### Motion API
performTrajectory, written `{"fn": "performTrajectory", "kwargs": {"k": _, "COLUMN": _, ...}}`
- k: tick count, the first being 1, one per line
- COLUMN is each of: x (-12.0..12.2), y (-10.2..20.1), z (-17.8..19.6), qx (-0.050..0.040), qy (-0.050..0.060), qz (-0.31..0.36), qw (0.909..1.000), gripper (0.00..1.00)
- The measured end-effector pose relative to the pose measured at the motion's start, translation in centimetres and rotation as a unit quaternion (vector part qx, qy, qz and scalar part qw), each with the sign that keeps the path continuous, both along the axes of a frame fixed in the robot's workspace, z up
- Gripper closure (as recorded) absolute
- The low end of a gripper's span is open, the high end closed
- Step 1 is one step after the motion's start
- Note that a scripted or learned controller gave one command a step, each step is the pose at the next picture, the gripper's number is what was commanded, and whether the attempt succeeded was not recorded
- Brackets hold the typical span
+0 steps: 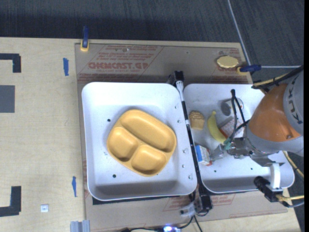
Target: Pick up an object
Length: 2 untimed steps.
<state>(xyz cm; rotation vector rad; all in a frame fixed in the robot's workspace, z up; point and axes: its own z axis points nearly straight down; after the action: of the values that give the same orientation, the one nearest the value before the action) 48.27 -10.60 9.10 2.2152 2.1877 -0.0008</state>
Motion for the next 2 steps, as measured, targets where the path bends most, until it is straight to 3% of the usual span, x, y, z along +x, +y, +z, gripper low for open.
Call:
{"fn": "performTrajectory", "kwargs": {"k": 1, "x": 0.00, "y": 0.08, "z": 0.01, "qx": -0.0007, "qy": 0.000, "qz": 0.000, "qw": 1.0000, "gripper": 0.00}}
{"fn": "performTrajectory", "kwargs": {"k": 2, "x": 0.02, "y": 0.62, "z": 0.71, "qx": 0.0041, "qy": 0.002, "qz": 0.002, "qw": 1.0000, "gripper": 1.00}}
